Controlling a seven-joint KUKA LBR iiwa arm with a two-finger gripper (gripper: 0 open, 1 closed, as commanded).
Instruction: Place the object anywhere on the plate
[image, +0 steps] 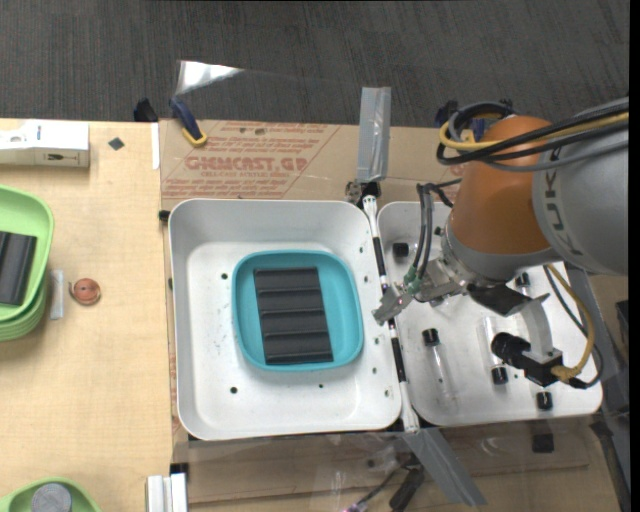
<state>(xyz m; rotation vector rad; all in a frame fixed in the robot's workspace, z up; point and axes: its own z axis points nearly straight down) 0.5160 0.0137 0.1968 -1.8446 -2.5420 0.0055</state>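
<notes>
Camera view: the teal plate is parked mid-frame in the left white bin, with a dark ribbed block sat on it. Bare white floor is left all round the plate, widest along the lower edge. The arm is hung over the right bin, at the frame's right. The gripper is seen close to the ridge between the bins; whether it's open or closed can't be told from here. Small dark bits are scattered in the right bin.
</notes>
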